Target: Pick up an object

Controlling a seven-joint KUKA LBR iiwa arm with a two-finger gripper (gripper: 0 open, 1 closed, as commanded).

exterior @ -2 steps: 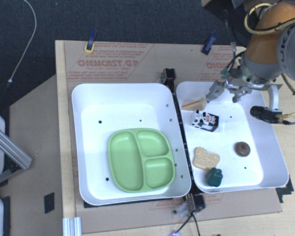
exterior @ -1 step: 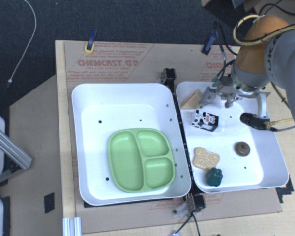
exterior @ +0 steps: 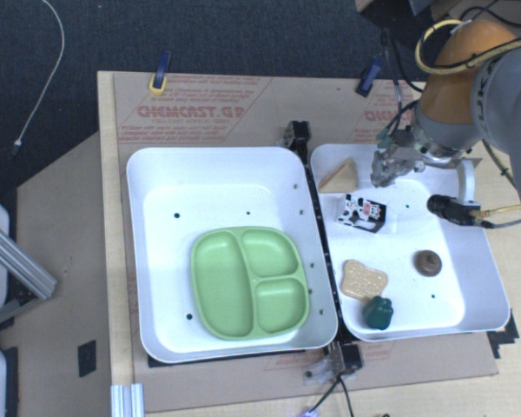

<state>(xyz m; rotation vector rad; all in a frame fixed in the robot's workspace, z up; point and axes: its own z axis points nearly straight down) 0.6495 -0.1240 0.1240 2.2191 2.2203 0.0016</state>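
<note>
Camera view is giving me the bench (exterior: 200,102) from above, its brown board lying under both bins. I am seeing the left bin (exterior: 156,181) sitting well to the left of the gripper (exterior: 385,174), carrying a green divided plate (exterior: 247,281). I am watching the grey arm (exterior: 495,94) reaching in from the right, its orange band (exterior: 456,76) just above the wrist, and the gripper is hanging over the far part of the right bin (exterior: 469,268). I cannot tell how its fingers are standing, and I am seeing nothing between them. A tan wedge (exterior: 340,177) is lying just left of the gripper, close but apart from it. A small black and white packet (exterior: 362,213) is lying just below the gripper toward me. Further toward me, a tan waffle-like piece (exterior: 364,279) is touching a dark teal object (exterior: 379,313) at the near rim. A small brown disc (exterior: 428,263) is lying to the right of those, well apart from the gripper.
</note>
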